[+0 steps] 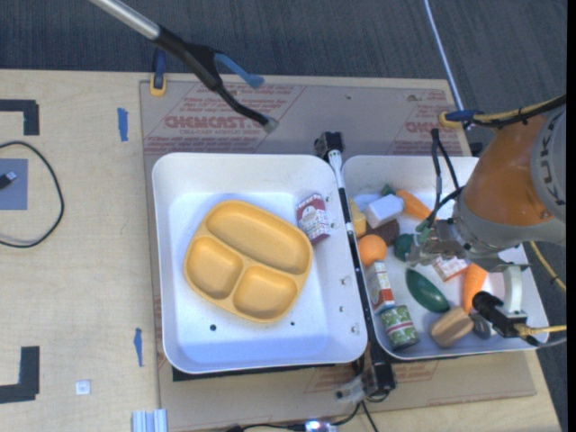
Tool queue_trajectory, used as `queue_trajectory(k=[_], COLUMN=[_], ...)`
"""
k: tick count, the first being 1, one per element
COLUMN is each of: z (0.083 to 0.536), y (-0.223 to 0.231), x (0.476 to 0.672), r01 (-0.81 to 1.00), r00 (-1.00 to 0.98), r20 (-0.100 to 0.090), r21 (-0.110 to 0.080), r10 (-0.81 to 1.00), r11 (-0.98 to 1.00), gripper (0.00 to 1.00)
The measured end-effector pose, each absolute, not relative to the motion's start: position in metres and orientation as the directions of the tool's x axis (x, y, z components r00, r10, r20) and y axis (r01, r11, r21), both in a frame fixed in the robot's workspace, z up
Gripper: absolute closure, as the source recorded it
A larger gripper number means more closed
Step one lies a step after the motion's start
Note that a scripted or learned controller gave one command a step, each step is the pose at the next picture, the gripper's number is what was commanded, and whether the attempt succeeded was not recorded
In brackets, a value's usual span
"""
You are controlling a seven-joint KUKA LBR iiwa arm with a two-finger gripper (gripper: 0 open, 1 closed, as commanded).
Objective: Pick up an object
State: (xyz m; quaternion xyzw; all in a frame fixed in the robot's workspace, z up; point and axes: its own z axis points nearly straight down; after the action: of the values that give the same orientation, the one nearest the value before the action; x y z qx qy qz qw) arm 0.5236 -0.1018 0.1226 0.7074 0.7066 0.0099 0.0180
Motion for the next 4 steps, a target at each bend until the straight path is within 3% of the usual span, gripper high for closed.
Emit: queue_trajectory(k=[1,2,3,4], z=[0.122,0.086,0.087,0.097], y=[-0.102,-0.102,-0.095,-0.095], x=[0.523,0.498,0.482,0.484], r01=[0.999,1.000,1.000,1.000], r00=[0.001,-0.001,0.000,0.001], r20=[-0.011,0.000,-0.002,-0.003], r21=[0.039,0.005,0.008,0.013], r10=[1.000,1.000,1.000,1.000], r11=[-0.001,0.001,0.000,-0.001], gripper=[0.00,0.00,0.00,1.00])
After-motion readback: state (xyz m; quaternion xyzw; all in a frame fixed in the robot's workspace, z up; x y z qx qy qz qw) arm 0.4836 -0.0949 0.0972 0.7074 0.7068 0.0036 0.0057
